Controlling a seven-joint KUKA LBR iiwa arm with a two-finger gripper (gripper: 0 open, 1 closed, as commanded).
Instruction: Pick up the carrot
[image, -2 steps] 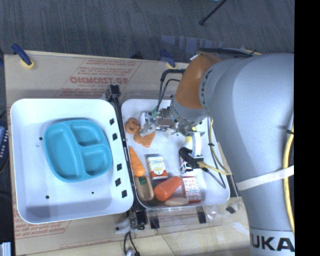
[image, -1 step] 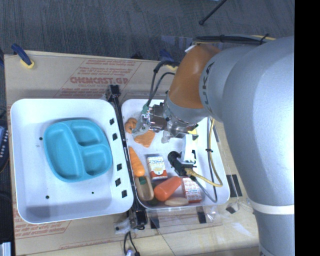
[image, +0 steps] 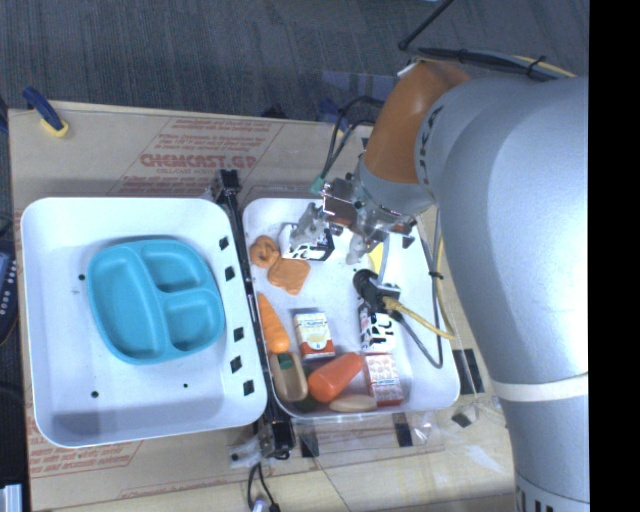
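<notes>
Carrot (image: 273, 322) lies along the right bin's (image: 437, 372) left wall, well apart from my gripper (image: 338, 238). I can't tell how the tool is set from here.

**The colours we see**

We see two white bins (image: 40, 300) on a light brown tabletop (image: 130, 140) with red letters printed on it. In the left bin lies a bright blue tray (image: 155, 298). In the right bin we find an orange carrot (image: 273, 322), a bigger orange-red piece (image: 335, 374), two golden-brown snacks (image: 280, 264), and small boxes in red, white and orange (image: 315, 334). The arm (image: 500, 200) is grey with an orange band (image: 400, 120). A yellow cable (image: 430, 326) crosses the right bin.
</notes>
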